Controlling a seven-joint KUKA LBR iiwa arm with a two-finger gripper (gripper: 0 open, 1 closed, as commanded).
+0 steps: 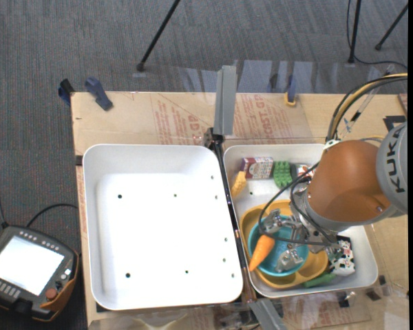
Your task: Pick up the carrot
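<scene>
Here the gripper [288, 245] hangs over the bowl [287, 270]; I cannot tell its state. The carrot [261, 251] leans on the rim just left, so unheld.

We count two white bins [158, 291], one carrot [261, 251], one blue bowl [268, 270], one yellow bowl [251, 218], one small box [257, 167], one green block [282, 172], and one arm [351, 184].

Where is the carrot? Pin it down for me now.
The carrot lies in the right bin, leaning on the left rim of the blue bowl that sits in the yellow bowl, just left of the gripper.
</scene>
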